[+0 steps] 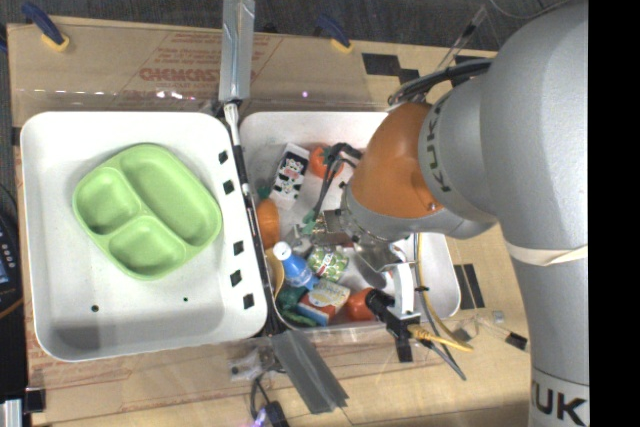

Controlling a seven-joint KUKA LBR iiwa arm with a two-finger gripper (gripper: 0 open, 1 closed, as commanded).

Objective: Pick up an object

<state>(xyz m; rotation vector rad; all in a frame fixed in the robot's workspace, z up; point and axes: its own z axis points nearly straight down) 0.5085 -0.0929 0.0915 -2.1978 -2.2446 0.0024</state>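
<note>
The right bin [300, 127] holds a heap of small objects: a white card with dark print [290, 173], an orange piece [268, 221], a blue bottle with a white cap [291, 267], a green patterned item [328, 262] and a red-and-white piece [333, 299]. My arm's orange band and wrist hang low over this bin. The gripper [322, 233] reaches down into the heap near the green patterned item, and the wrist hides most of it.
The left bin [60, 315] carries a green divided plate [147, 209]. A grey divider [237, 45] stands between the bins at the back. Cardboard lines the bench behind, with blue clamps [46, 25]. Yellow and black cables [437, 325] lie at the right bin's front right corner.
</note>
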